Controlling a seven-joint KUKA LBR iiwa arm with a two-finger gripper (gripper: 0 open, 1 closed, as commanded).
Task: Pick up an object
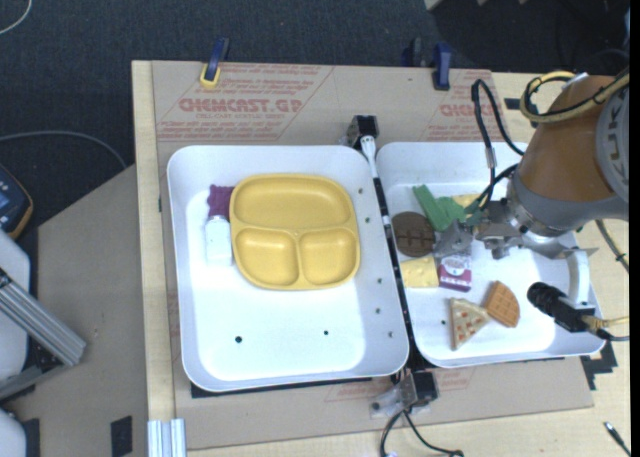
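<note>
Toys crowd the right bin, where the gripper hangs low over a small white carton, with a brown cookie and a green piece close by. Whether it is gripping anything I cannot tell. Judging by this, the grasp is in hand, and next it calls for a clean lift.

Arm reaching from right, gripper lowered

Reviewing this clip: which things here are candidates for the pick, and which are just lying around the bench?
In play: claw; brown round piece; green piece; pizza slice toy; waffle piece.

Lying about: yellow divided tray; white bottle; purple item; clamps.
</note>
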